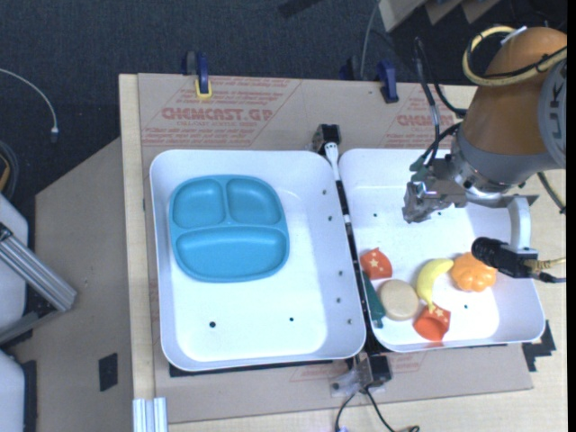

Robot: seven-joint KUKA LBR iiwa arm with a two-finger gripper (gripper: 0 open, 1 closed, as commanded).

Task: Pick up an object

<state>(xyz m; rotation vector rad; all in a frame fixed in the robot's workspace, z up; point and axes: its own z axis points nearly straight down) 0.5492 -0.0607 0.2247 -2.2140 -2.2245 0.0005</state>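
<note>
Toys sit bunched at the near end of the right bin [504, 327]: red block [433, 322], beige disc [398, 298], banana [433, 277], orange fruit [473, 274], tomato piece [376, 263]. Left bin [243, 340] has a blue divided plate [230, 227]. Farther back, end effector [423, 202] hangs over bare white floor of right bin, nothing btwn fingers; can't tell how wide.

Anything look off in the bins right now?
Nothing stands out. The blue divided plate lies flat in the left bin. The toy foods are bunched at the near end of the right bin, all inside its walls, nothing spilled. The tool hangs over bare floor, apart from them.
</note>
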